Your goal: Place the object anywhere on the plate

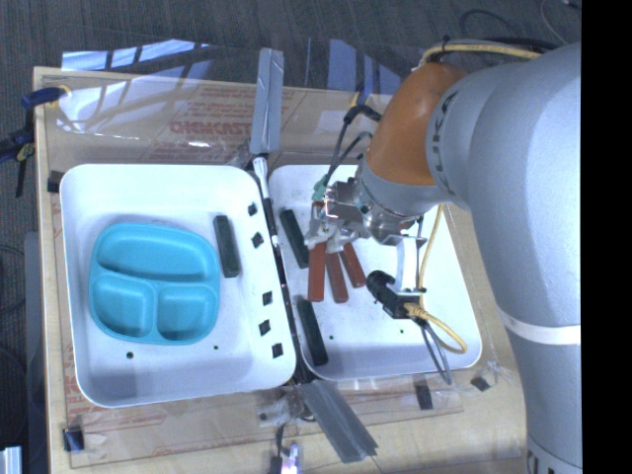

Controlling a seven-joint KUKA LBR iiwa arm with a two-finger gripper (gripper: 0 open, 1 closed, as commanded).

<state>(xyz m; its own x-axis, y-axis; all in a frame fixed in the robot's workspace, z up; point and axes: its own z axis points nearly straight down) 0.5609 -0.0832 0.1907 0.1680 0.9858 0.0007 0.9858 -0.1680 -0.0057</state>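
The two reddish-brown fingers [318,276] hang spread apart with nothing between them, low over the floor of the right bin [456,336], so the gripper [330,279] has picked up nothing. I can't make out any loose object there, so I judge the whole task is left. The blue divided plate [154,282] waits in the left bin [84,191], beyond the divider [281,284] on the worktop [178,418].

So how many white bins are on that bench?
2. The left bin holds a blue plate; the right bin lies beside it, under the arm. None seem hidden.
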